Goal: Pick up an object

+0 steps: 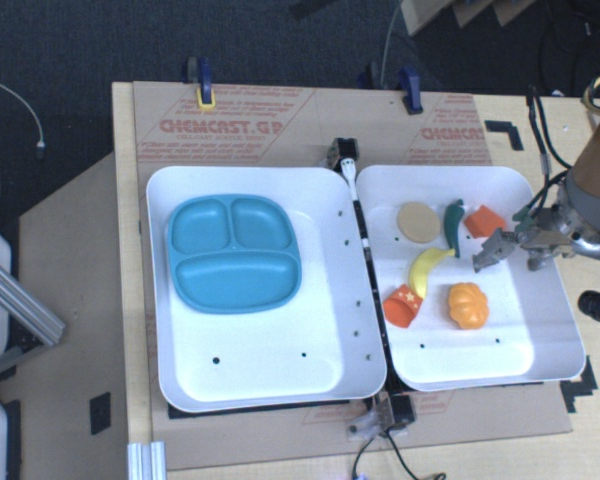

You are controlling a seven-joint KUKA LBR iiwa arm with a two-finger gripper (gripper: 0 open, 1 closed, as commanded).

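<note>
The right bin [540, 358] holds several toy foods: a tan round disc [417, 222], a dark green piece [452, 225], an orange block [483, 220], a yellow banana [429, 267], a red piece [402, 307] and an orange fruit [467, 305]. My gripper [508, 258] reaches in from the right and hangs over the bin's right half. It sits just below the orange block and up and to the right of the orange fruit. Its fingers are spread open with nothing between them.
The left bin [320, 358] carries a blue divided plate [235, 253] in its upper left part. A black divider with clamps [346, 156] runs between the bins. Cables hang at the right edge near the arm [592, 193].
</note>
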